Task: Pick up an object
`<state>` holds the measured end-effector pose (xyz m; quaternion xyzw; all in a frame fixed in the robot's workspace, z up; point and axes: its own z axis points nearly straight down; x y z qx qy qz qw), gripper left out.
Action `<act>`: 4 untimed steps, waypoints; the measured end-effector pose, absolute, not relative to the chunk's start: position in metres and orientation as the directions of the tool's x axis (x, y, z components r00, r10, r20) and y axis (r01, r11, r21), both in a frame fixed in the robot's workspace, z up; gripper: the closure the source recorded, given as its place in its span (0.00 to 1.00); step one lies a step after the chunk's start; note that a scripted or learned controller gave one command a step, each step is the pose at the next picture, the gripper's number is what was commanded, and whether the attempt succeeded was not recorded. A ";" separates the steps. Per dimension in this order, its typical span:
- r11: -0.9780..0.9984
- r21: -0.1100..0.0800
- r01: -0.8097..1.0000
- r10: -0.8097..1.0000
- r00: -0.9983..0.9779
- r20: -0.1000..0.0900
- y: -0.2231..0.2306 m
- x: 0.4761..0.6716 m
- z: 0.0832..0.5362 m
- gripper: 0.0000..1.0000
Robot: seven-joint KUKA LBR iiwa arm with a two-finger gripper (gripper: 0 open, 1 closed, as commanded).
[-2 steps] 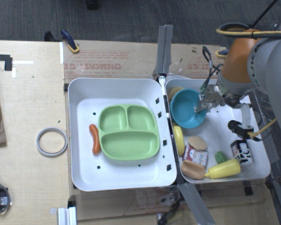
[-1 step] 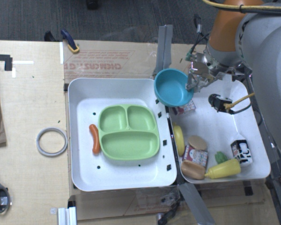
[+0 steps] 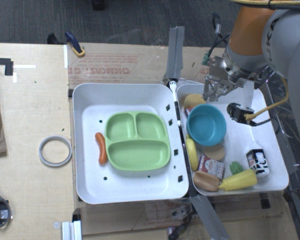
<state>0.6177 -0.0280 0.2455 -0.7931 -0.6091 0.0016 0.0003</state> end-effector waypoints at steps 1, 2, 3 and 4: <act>-0.320 -0.004 0.947 0.947 0.320 -0.003 -0.110 0.637 0.125 1.00; -0.250 0.000 0.968 0.968 0.250 -0.002 -0.147 0.659 0.122 1.00; -0.248 0.000 0.969 0.969 0.248 -0.002 -0.147 0.659 0.122 0.00; -0.184 0.006 0.983 0.983 0.184 0.001 -0.098 0.608 0.096 0.00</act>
